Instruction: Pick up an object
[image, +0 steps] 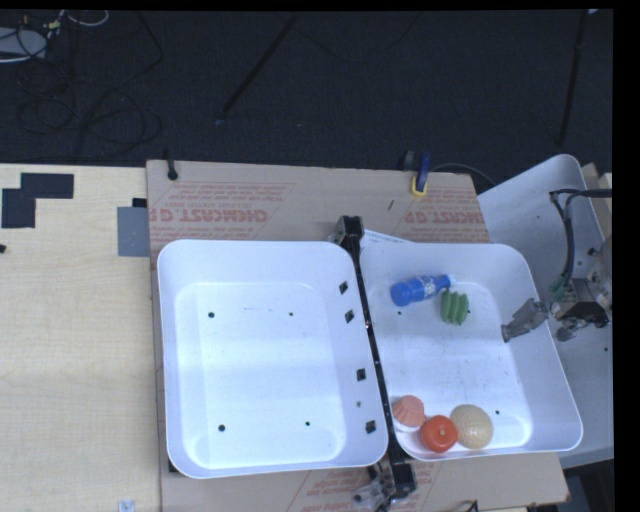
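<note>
Hovering at the right bin's (560, 400) right rim, the tool (525, 320) should be centred over the blue bottle (420, 289); its opening cannot be told.

The end effector (524, 320) reaches in from the right edge, held low, pointing leftward.

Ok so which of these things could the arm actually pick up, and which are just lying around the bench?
Part of the job:
blue bottle
green ridged piece
pink shell-like piece
red tomato-like ball
pale yellow ball
right bin holding them
tool at that bin's right edge

Just lying about:
left bin
cardboard sheet
yellow and blue clamp
</note>
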